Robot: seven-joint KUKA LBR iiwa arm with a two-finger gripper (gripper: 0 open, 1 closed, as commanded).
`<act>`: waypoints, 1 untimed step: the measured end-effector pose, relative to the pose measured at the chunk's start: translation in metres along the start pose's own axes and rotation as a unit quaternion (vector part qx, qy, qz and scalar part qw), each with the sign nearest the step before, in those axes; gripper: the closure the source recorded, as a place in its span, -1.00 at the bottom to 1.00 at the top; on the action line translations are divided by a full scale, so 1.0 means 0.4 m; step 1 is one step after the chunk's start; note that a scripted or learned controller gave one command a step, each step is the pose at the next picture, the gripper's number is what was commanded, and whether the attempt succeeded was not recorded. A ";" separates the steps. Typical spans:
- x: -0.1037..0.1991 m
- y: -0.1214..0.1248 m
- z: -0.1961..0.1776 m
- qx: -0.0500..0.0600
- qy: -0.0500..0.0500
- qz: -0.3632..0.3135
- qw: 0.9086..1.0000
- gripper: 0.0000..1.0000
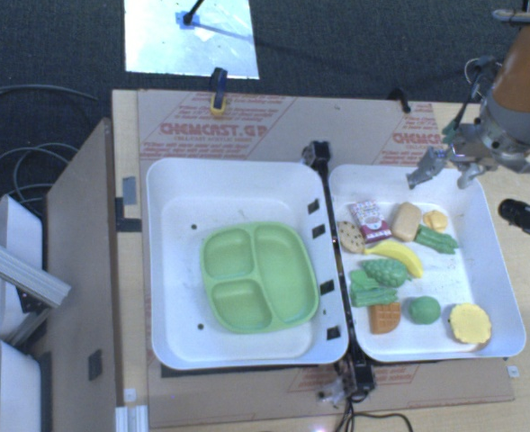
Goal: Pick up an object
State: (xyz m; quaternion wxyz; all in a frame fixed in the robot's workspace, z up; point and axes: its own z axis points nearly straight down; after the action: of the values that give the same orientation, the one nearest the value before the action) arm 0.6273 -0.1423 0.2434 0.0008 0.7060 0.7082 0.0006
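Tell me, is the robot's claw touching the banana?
Apart. The camera view shows the gripper up at the right bin's far edge, with the snack packet and bare white floor between it and the banana.

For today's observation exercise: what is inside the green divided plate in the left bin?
The green divided plate shows three bare compartments with nothing in them. The bin floor beneath the plate is covered.

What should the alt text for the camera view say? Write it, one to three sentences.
A grey robot arm's open claw hovers over the top edge of the right white bin, which holds toy food including a banana and a green ball. The left white bin holds a green divided tray.
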 end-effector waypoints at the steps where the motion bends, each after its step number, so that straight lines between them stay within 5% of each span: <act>1: 0.096 -0.039 0.333 -0.004 0.000 0.000 1.000 -1.00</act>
State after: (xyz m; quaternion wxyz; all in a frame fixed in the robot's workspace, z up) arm 0.6119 -0.1040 0.1103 0.0037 0.7061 0.7081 0.0031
